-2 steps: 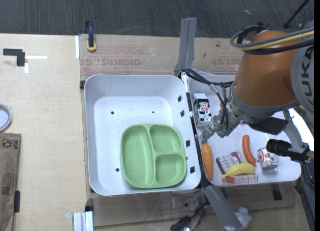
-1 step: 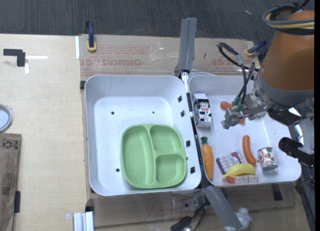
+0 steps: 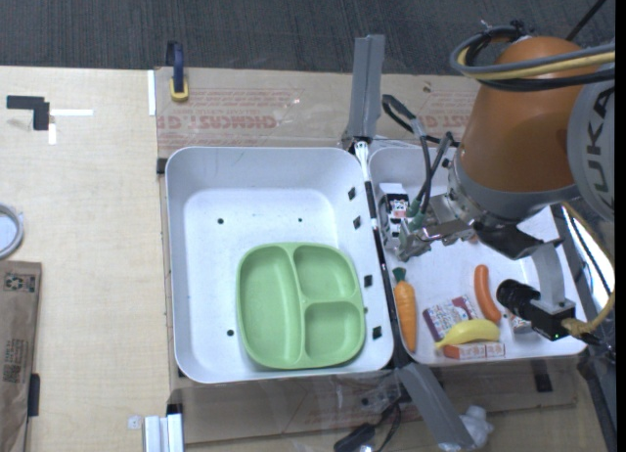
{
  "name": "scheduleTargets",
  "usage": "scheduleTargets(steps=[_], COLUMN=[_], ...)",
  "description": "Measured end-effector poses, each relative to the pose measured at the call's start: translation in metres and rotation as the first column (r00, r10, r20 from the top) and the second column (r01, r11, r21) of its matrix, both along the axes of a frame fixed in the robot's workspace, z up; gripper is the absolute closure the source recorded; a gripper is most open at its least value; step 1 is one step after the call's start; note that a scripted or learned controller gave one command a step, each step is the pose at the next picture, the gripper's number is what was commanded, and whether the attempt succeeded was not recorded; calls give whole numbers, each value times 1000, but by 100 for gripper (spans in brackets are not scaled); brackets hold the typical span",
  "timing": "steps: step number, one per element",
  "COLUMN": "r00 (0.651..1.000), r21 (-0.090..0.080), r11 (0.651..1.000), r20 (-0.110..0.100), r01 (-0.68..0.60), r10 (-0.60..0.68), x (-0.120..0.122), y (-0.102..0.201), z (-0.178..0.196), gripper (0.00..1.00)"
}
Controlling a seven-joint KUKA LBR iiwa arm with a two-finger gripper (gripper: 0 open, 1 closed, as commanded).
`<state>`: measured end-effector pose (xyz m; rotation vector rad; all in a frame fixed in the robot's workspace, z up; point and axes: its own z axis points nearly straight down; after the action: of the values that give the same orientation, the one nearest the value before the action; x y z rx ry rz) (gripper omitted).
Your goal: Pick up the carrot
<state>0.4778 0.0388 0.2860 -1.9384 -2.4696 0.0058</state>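
Camera view looks down at a slant on two white bins set side by side on the counter; the left bin carries a green divided plate; the right bin carries the carrot, lying lengthwise just beside the wall shared with the left bin, leafy end pointing away from the near edge. Near it, toward the bin's front, lie a banana, a small red-and-white packet and a sausage. The gripper hangs just above the carrot's green end, apart from it, probably lining up a descent; whether the fingers are released or clenched cannot be told; nothing visibly sits between them, so the pick looks not yet made.
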Motion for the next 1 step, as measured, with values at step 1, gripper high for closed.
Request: scheduleTargets(steps=[1], r00=[995], r21=[-1], r11=[995], r20=[3], r01=[100], r10=[-100], x=[0], y=[-30], z=[40], gripper=[100])
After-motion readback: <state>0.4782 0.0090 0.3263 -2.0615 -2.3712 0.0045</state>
